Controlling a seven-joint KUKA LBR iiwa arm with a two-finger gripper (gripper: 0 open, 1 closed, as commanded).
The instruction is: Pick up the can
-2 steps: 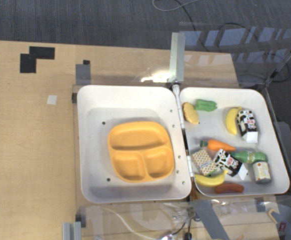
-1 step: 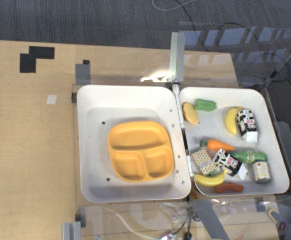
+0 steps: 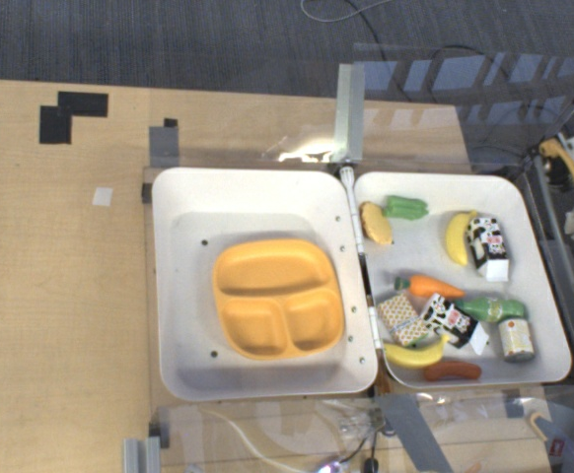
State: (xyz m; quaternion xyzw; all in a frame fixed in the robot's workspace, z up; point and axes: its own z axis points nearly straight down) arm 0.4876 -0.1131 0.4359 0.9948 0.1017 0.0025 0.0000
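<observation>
Red and sausage-shaped, a toy hot dog point(image 3: 453, 371) lies at the near rim of the right bin point(image 3: 420, 249), at about 6 o'clock in that bin. Just beside it, toward 7 o'clock, a yellow banana point(image 3: 411, 354) curves along the same rim.

The can point(image 3: 516, 340) stands upright in the right bin's near right corner, at about 4 o'clock. It is silver with a pale label. A green bottle point(image 3: 492, 310) lies on its side just beside the can, at the can's 11 o'clock; whether the two touch cannot be told. At the can's 9 o'clock a cow-patterned carton point(image 3: 451, 321) lies tilted, its far end against a checkered packet point(image 3: 397, 312).

An orange carrot point(image 3: 433, 287) lies near the middle of the bin, at the checkered packet's 1 o'clock. Toward 2 o'clock in the bin a second cow-patterned carton point(image 3: 486, 241) sits touching a second banana point(image 3: 456, 237) on that banana's 3 o'clock side. At 11 o'clock a green vegetable point(image 3: 405, 206) lies near the far rim, with a tan bread-like piece point(image 3: 376, 223) just beside it at its 8 o'clock, close to the wall shared by the bins.

In the left bin point(image 3: 174, 264) an orange divided tray point(image 3: 275, 297) lies flat near the middle, its one long compartment on the far side and two smaller ones on the near side.

Whether the claw is open or closed cannot be told.
</observation>
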